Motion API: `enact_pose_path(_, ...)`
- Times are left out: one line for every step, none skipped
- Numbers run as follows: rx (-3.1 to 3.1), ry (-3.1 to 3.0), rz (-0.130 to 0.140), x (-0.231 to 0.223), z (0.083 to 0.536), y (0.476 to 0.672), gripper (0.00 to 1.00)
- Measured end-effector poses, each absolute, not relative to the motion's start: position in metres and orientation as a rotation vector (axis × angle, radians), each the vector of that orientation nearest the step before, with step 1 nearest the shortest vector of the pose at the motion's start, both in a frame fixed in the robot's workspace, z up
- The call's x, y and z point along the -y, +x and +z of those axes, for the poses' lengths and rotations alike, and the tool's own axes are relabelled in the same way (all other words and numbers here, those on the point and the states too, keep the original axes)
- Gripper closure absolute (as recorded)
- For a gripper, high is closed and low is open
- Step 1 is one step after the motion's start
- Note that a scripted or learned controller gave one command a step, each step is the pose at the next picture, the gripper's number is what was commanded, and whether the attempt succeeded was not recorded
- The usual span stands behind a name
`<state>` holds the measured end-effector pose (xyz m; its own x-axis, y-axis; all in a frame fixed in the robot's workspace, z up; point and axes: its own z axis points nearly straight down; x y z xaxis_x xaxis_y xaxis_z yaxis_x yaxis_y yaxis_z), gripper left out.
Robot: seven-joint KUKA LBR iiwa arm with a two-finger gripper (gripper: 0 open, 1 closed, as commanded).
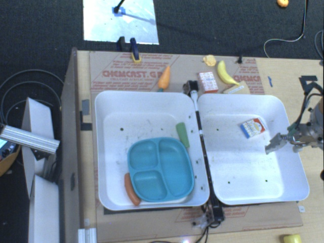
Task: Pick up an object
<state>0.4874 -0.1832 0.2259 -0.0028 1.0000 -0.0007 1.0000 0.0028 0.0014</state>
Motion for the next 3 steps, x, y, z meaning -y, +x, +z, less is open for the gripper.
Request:
enact_pose_path(-2.236, 2.218, -0.004, 0.148, 0.085, 0.527, 0.0)
enact_pose_path(-2.217, 2.206, 0.006, 0.21, 0.147, 0.6, 0.0)
enact_pose_path(-2.22, 2.202, 0.004, 0.133, 0.088, 0.613, 0.0)
